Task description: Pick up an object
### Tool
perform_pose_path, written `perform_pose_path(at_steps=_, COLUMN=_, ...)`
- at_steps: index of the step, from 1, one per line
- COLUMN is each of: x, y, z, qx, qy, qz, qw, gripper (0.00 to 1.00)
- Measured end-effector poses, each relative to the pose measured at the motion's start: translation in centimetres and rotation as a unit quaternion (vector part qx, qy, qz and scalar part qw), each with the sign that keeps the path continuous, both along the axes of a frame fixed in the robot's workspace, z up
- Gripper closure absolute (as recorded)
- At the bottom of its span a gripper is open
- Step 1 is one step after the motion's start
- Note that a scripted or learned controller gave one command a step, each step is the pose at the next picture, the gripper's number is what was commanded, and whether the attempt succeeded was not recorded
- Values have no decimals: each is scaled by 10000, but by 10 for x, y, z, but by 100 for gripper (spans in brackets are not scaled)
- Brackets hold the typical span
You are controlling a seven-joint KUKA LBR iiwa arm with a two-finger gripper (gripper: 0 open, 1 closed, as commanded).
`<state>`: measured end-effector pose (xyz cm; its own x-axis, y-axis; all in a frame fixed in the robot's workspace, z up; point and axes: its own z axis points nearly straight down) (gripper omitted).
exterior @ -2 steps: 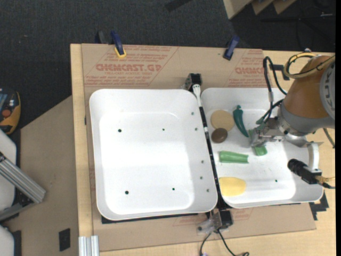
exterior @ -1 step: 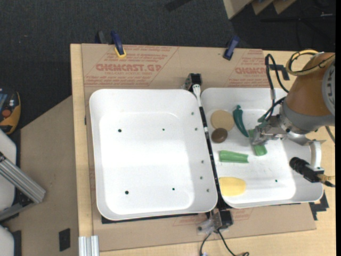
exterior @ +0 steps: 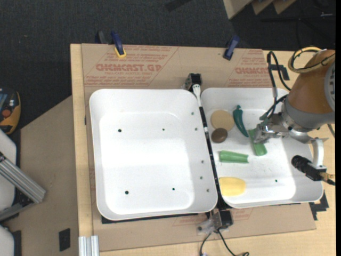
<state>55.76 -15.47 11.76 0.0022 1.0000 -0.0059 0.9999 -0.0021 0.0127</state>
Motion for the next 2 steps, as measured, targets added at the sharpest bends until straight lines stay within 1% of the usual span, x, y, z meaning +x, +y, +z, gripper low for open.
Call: perform_pose_path(at_steps=2, x=1, y=0, z=20, qx=-7, qy=-23, qz=-6, qw=10000, gripper=100)
